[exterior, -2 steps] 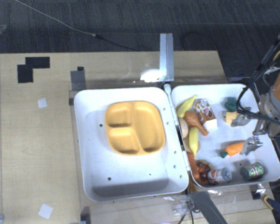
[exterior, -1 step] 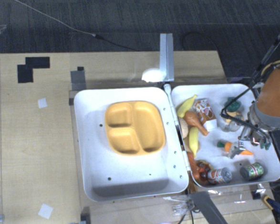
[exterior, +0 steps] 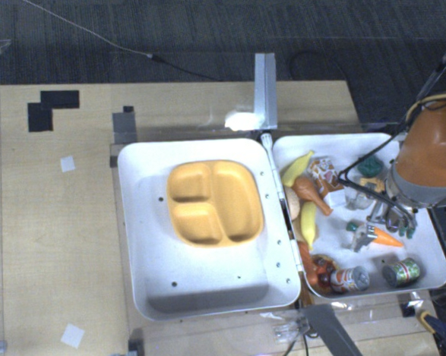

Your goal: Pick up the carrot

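Just beside the gripper (exterior: 368, 234), touching or nearly touching its tip on the side toward the arm, lies the carrot (exterior: 387, 238) on the floor of the right bin (exterior: 435, 269). Its long axis runs roughly across the bin, thick end by the jaws and the point trailing away toward the bin's outer wall. Whether the jaws stand open or closed I cannot tell; the metal there is too small and cluttered to read. Beyond the carrot, toward the near rim, sits a green can (exterior: 402, 272); a yellow banana (exterior: 308, 224) lies well off on the far side of the jaws. I judge the carrot not yet lifted.
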